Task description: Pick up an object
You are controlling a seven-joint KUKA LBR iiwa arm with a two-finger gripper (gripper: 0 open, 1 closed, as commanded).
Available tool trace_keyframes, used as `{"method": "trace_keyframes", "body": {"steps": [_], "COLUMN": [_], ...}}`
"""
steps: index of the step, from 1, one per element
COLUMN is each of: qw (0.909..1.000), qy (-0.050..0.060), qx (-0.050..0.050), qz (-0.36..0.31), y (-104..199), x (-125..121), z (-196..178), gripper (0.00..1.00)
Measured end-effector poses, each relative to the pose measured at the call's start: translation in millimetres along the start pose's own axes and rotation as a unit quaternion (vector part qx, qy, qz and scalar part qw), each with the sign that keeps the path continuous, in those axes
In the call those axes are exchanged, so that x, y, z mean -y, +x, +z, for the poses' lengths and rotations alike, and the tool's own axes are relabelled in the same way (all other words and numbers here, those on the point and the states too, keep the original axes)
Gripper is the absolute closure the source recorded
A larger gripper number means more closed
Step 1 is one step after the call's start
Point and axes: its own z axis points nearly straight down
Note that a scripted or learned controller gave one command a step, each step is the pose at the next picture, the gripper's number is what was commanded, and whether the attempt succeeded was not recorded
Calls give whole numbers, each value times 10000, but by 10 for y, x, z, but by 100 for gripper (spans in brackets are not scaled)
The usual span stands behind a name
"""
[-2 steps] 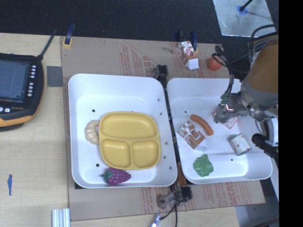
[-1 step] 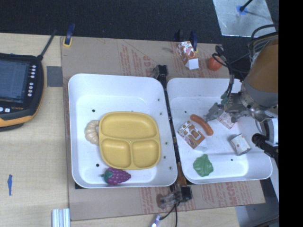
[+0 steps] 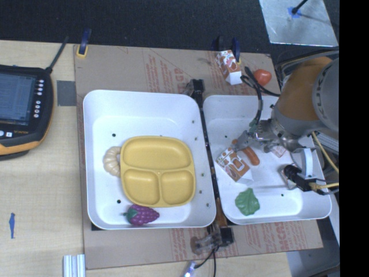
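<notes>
Gripper low in right bin; opening and hold: cannot tell, wrist hides it. Orange sausage toy just beside it, touching carton. Probably light, stiff, smooth plastic that may roll; pinch across its middle.

One fixed camera up high, looking down at a slant on the two shallow white plastic bins side by side, whole cardboard-covered bench in frame, grey-and-orange arm entering from the right.
</notes>
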Motion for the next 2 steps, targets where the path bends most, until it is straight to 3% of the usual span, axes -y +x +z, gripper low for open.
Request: {"method": "trace_keyframes", "body": {"steps": [1,2], "qw": [10000,10000], "qy": [3,-21], "qx": [9,-4], "qz": [-20,2], "y": [-12,782], "x": [-4,-15], "z": [-110,-1017], "gripper": [100,100]}}
